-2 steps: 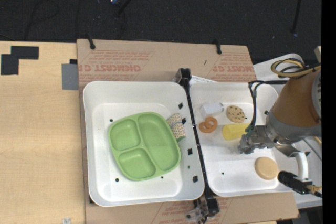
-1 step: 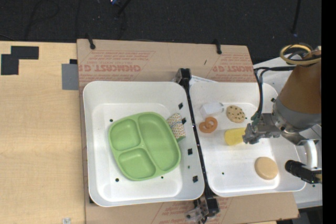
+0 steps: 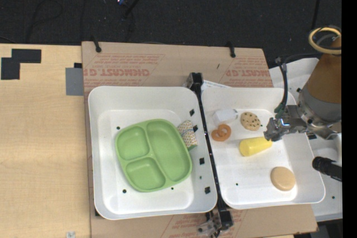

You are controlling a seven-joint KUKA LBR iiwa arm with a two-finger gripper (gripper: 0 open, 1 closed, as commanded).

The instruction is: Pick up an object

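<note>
The green tray (image 3: 153,154) lay in the left bin (image 3: 103,120). In the right bin (image 3: 312,189), the end effector (image 3: 274,130) touched the yellow cup (image 3: 255,146); its grip state was unclear. Nearby lay a bun (image 3: 283,178), cookie (image 3: 250,120) and donut (image 3: 221,132).

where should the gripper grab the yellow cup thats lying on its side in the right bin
Probably across the yellow cup's narrower left end, coming straight down from above. It lies on its side, long axis roughly left to right, so its curved flanks face front and back. The gripper sits by its right end; the donut lies up-left, apart.
</note>
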